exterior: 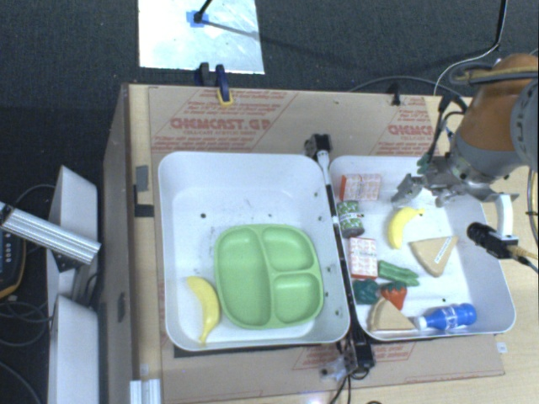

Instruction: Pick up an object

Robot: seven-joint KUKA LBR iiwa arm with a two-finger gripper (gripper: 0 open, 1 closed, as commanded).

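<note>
1. I see the gripper (428,188) above the right bin (502,286), fingers spread open, holding nothing
2. I read a yellow banana (402,224) lying just below it, beside a bread slice (434,253)

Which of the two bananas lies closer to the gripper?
The banana in the right bin, just below the gripper. The other banana lies in the left bin, beside the green plate.

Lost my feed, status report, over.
Gripper above right bin, jaws open, nothing held. Yellow toy banana just below. Sandwich wedge beside it.
</note>
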